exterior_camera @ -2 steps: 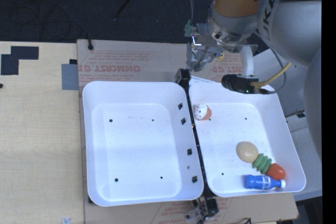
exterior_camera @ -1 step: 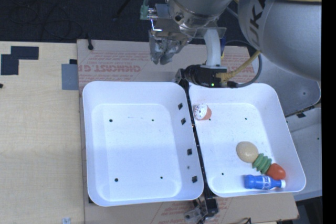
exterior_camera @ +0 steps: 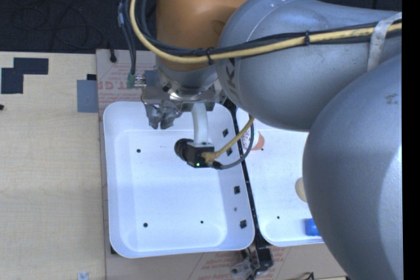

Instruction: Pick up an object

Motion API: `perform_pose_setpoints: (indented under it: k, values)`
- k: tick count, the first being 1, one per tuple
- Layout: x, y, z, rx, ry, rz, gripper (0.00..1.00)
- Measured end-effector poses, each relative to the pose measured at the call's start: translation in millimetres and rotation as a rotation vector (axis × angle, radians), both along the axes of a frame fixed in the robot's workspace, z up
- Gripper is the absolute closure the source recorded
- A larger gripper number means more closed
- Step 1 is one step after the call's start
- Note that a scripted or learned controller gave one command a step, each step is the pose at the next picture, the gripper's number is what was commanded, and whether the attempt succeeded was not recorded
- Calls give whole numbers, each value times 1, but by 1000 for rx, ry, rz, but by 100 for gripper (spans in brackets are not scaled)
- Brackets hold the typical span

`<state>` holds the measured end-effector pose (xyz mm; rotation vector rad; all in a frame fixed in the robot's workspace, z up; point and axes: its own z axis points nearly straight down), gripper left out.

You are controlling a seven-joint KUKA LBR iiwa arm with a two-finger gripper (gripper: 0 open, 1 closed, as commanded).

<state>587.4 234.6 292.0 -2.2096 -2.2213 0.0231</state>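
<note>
At lower right, a small blue object (exterior_camera: 310,227) lies in the right bin (exterior_camera: 282,210), with what may be a tan object (exterior_camera: 300,188) just above it, both partly hidden by the arm (exterior_camera: 315,75). Farther up, the gripper (exterior_camera: 164,117) hangs over the left bin (exterior_camera: 170,206) near its upper-left corner; I cannot tell whether it is clenched or released.

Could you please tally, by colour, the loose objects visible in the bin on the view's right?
Blue object: 1
Tan object: 1
Orange object: 1
Total: 3 visible. The arm covers much of that bin, so more may be hidden.
</note>
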Motion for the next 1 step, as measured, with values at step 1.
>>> perform_pose_setpoints:
  k: [1]
  values:
    - [53,9,-65,1,-10,-2,100]
